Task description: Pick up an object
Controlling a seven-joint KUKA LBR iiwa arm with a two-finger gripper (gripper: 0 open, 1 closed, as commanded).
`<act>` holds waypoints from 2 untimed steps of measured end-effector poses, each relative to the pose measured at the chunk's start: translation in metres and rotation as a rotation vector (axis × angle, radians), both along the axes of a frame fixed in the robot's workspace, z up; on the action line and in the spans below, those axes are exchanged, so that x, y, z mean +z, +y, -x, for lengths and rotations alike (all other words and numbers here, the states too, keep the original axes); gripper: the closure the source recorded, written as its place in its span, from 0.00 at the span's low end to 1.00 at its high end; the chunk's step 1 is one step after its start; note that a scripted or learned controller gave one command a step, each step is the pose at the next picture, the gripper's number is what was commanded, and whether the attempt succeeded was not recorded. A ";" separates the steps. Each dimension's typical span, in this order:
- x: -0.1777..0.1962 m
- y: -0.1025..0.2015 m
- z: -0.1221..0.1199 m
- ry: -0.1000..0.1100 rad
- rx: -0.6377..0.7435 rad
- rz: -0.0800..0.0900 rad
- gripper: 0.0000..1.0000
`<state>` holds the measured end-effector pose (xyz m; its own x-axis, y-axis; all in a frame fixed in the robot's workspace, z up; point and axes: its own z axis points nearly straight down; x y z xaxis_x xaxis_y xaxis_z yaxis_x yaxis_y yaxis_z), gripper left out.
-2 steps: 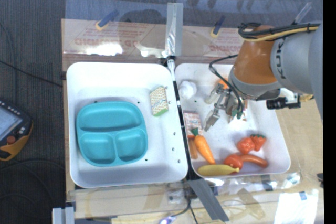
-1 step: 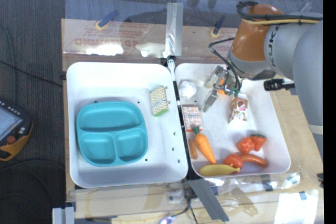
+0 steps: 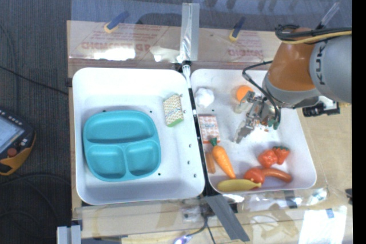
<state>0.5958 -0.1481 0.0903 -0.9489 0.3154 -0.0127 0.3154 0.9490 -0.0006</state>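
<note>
The right bin (image 3: 303, 146) has all the pickable stuff. There's a carrot (image 3: 223, 160) near the divider, pointing down toward the front, with a yellow banana-looking piece (image 3: 238, 184) just below it along the front wall. Right next to that are a red sausage-shaped thing (image 3: 273, 175) and a red tomato or strawberry toy (image 3: 272, 156). A small printed packet (image 3: 207, 124) sits by the divider above the carrot, a white crumpled lump (image 3: 204, 97) is in the back left corner, and an orange ball-ish thing (image 3: 243, 92) is further back.

The claw (image 3: 247, 130) hangs over the middle of that bin, over bare floor between the packet and the red toys. Can't honestly tell how far it's spread, it's a blur of metal, and I don't see anything pinched in it.

The left bin (image 3: 97, 80) holds a teal divided plate (image 3: 121, 143) and a little patterned sponge-like block (image 3: 172, 109) near the divider. Both bins sit on the table (image 3: 80, 37).
</note>
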 end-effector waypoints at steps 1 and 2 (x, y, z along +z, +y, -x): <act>0.000 0.027 -0.062 0.010 -0.089 -0.001 0.00; 0.000 -0.028 -0.029 0.000 0.102 0.001 0.00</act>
<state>0.6248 -0.1759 0.0899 -0.9760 0.2174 -0.0125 0.2175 0.9761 -0.0019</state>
